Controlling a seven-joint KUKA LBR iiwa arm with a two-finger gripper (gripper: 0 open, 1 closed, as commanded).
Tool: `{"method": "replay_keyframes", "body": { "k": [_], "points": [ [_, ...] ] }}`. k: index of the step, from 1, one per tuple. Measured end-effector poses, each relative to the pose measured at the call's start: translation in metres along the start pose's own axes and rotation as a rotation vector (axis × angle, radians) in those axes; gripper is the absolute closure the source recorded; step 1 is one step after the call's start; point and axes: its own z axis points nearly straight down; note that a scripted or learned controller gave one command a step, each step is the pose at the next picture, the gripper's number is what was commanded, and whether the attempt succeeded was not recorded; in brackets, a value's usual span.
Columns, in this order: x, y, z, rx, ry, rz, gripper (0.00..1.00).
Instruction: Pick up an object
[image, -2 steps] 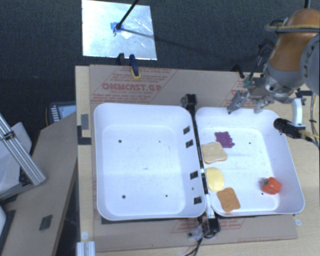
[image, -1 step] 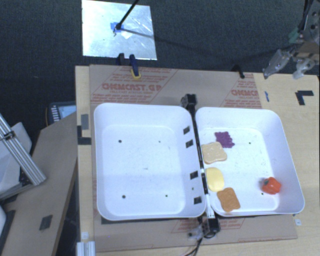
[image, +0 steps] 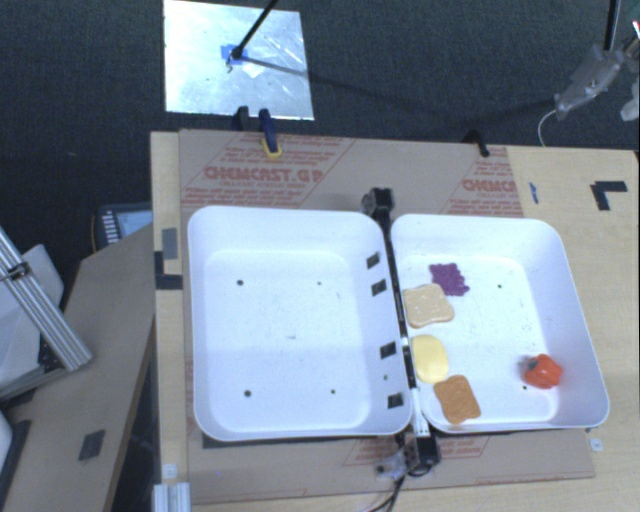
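The right bin (image: 570, 300) holds purple grapes (image: 449, 278), a toast (image: 427, 305), a yellow piece (image: 430, 358), a brown piece (image: 458, 398) and a red-orange item (image: 542, 371). The gripper (image: 592, 78) is at the top right, far from the bins; I cannot tell its state.

The bench (image: 610, 260) bears a cardboard sheet (image: 330, 165) under 2 white bins (image: 290, 225).

Two white bins (image: 290, 225), brown board (image: 330, 165), silver sheet (image: 235, 60)
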Motion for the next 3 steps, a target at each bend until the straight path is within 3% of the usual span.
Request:
{"method": "replay_keyframes", "body": {
  "k": [1,3],
  "points": [
    [-0.002,0.002,-0.002,0.010,-0.001,0.000,1.00],
    [0.173,-0.082,0.008,0.016,0.005,-0.005,1.00]
  ]
}}
